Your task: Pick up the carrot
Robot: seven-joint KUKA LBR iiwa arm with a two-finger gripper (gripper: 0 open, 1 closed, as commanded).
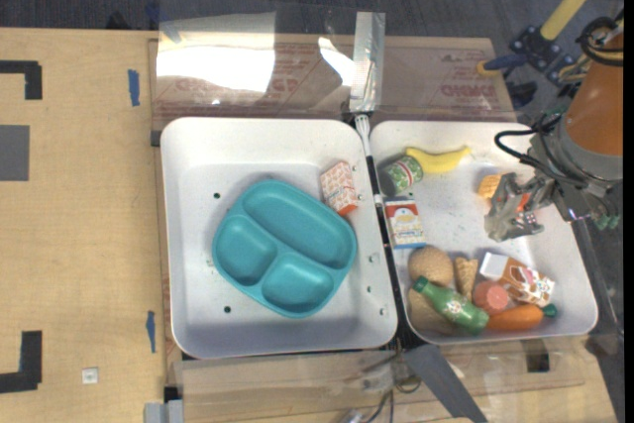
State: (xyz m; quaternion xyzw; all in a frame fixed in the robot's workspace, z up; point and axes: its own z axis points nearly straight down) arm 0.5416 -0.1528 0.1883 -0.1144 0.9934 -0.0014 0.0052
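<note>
1. Brown cardboard covers the bench [69, 243] around two shallow white bins; the left bin [188, 213] carries a teal divided plate [284, 246] and a small carton [339, 185].

2. At the near edge of the right bin [575, 253], the carrot [515, 318] lies on its side, orange body pointing left, green tip to the right, just beside the bin wall.

3. Crowding it: a green bottle [451, 303] touching its left end, a red round piece [489, 295] and a printed packet [530, 284] just behind.

4. Farther up the same bin, the end effector [512, 211] hangs well apart from the carrot; whether its fingers are spread or closed cannot be told from this angle, and nothing is visibly pinched.

5. By its look the carrot is likely a light, stiff plastic toy with a smooth, tapered, possibly slippery skin.

6. The thick middle, taken across its width, seems the surest hold; the near wall and the close neighbours leave little room for fingers.
</note>
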